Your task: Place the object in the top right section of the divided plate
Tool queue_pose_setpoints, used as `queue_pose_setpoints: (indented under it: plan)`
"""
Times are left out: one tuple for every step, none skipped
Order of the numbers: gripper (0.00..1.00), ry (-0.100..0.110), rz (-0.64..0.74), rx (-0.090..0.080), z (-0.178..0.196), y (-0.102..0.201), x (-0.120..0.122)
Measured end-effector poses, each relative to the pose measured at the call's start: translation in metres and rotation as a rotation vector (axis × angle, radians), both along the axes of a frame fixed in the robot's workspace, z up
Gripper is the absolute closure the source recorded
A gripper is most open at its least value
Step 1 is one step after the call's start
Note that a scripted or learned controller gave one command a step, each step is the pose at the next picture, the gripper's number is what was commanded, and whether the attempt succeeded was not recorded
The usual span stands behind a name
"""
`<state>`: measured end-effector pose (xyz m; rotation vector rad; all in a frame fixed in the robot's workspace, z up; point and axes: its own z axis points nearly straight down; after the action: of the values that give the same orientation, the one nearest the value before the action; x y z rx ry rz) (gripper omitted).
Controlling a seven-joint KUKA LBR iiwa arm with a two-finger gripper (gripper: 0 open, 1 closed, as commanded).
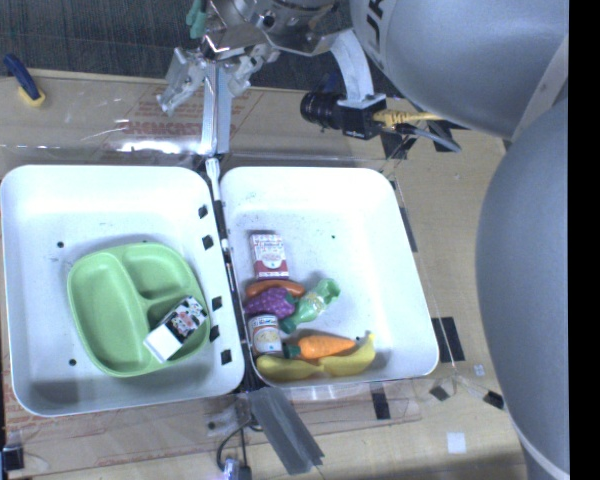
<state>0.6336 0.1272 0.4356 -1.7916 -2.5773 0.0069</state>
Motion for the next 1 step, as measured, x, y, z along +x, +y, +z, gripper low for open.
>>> queue_pose_setpoints:
  plan:
    - [0.00, 0.000, 0.037, 0.001, 0.0033, 0.0254, 0.0238]
